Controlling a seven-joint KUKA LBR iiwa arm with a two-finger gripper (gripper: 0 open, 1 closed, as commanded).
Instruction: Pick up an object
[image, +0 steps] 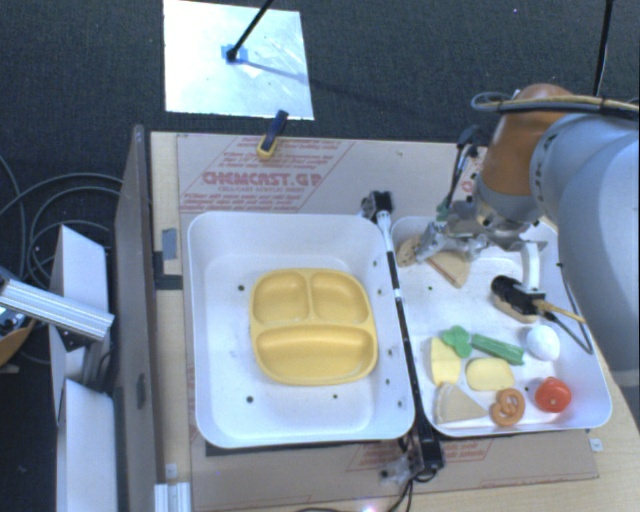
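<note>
Pincer (437, 240) of the grey arm (592, 190) hangs low over the far corner of the right-hand shallow white plastic bin (478, 305), close to the divide between the two bins. Whether it stands wide or narrow cannot be told from this slant.

Just nearer the camera than the pincer, almost under it, lies a flat tan wedge like a slice of toast (452, 268); whether the two touch cannot be told. Just beside the pincer, toward the divide, sits a small tan scrap (406, 252).

Well apart from the pincer, at the near end of the same bin, lie:
- a green toy vegetable (482, 345)
- a white egg (543, 342)
- a yellow cheese-like wedge (443, 362)
- a rounded yellow block (488, 374)
- a pale cream wedge (456, 404)
- a brown pretzel (508, 406)
- a red tomato (552, 395)

Farther off, across the divide, the second white bin (220, 300) holds a yellow divided plastic plate (312, 325). Both bins rest on the brown counter (300, 160) with red lettering.
</note>
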